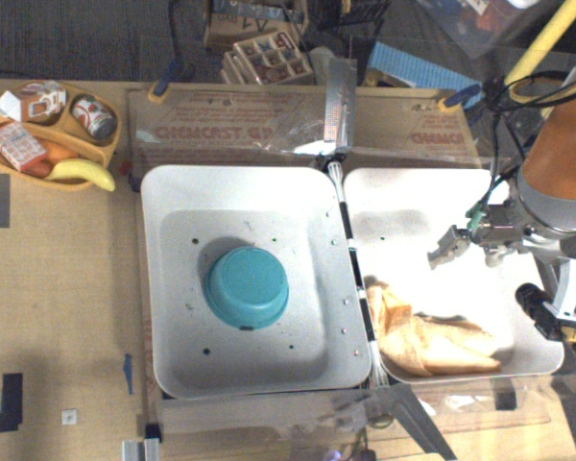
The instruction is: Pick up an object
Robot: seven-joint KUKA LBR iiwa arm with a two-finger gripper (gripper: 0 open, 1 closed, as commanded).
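One end effector (450,246), fingers' state unclear, above open floor beyond tan cloth (432,338).

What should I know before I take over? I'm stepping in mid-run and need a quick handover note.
Gripper: above the right bin, nothing seen between its fingers; open or shut is unclear.
Things: teal bowl upside down in the left bin; tan cloth crumpled in the right bin's near corner, below the gripper.
Done: nothing picked up.
Left: grasp and lift one object; the cloth looks nearest.
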